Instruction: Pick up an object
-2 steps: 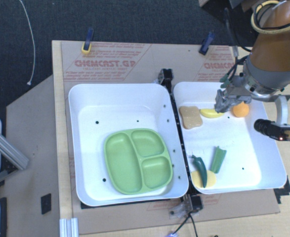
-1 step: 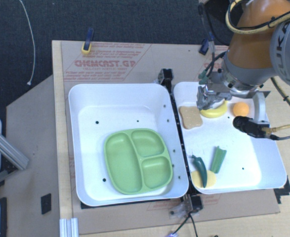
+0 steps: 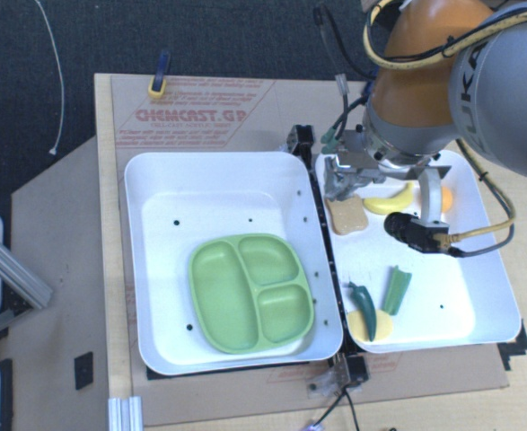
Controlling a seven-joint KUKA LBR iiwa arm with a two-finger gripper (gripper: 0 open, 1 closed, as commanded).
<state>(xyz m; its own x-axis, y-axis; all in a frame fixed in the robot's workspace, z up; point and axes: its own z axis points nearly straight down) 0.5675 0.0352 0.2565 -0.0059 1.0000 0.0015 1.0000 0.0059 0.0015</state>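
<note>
Two white bins side by side on a bench, seen from above at a slant. In the left bin (image 3: 146,241), a green tray (image 3: 248,290) with three compartments, lying flat near the front. Over the back of the right bin (image 3: 478,308), a grey arm (image 3: 505,70) with an orange band, reaching in from the right. Below the wrist, the gripper (image 3: 346,180), hanging at the bin's back left corner just above a tan slice (image 3: 347,217), perhaps toy bread; open or closed, impossible to tell from here. Beside that, a yellow banana (image 3: 390,202), partly hidden. Nearer the front, a green stick (image 3: 395,292), a teal piece (image 3: 364,304) and a pale yellow piece (image 3: 375,328), clustered close together.
</note>
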